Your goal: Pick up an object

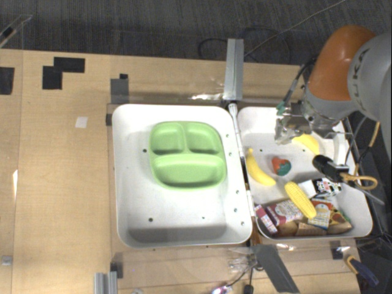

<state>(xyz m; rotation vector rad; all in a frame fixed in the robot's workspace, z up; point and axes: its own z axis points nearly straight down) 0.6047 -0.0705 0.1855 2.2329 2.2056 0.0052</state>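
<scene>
My gripper hangs over the back part of the right bin. Just right of it lies a small yellow piece, close to the gripper, and I cannot see whether they touch. A yellow banana rests near the bin's left wall. A small red and teal object sits in the middle. An ear of corn lies slanted toward the front. Several snack packets crowd the front edge.
The left bin holds a green divided plate in its back half. A metal post stands behind the rims where the two bins meet. Wooden bench stretches to the left.
</scene>
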